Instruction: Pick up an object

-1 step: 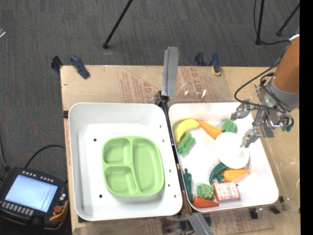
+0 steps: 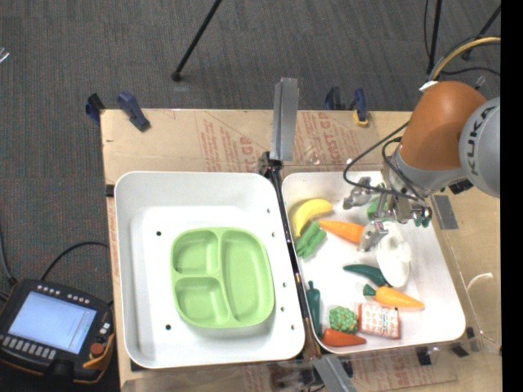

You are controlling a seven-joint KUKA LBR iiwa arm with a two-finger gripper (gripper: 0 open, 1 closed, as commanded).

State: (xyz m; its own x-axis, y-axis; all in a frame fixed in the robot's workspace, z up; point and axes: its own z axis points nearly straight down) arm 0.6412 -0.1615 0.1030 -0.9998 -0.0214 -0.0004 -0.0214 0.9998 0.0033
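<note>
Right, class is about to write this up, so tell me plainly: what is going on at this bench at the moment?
A grey KUKA arm reaches in from the right, its gripper low over the right bin. That bin holds toy food: a banana, carrots, green vegetables and a white object just under the gripper. Nothing is visibly lifted yet. The left bin holds a green divided plate.

You cannot tell how the pincer point(image 2: 377, 233) stands, since the wrist above covers most of it, along with the top of the white object point(image 2: 395, 260) near the right bin's point(image 2: 445, 321) right wall. The arm point(image 2: 458, 137) runs off the picture's right side. At the table's point(image 2: 204, 137) front-left corner, the pendant point(image 2: 53, 329) is cut by the bottom edge.
</note>
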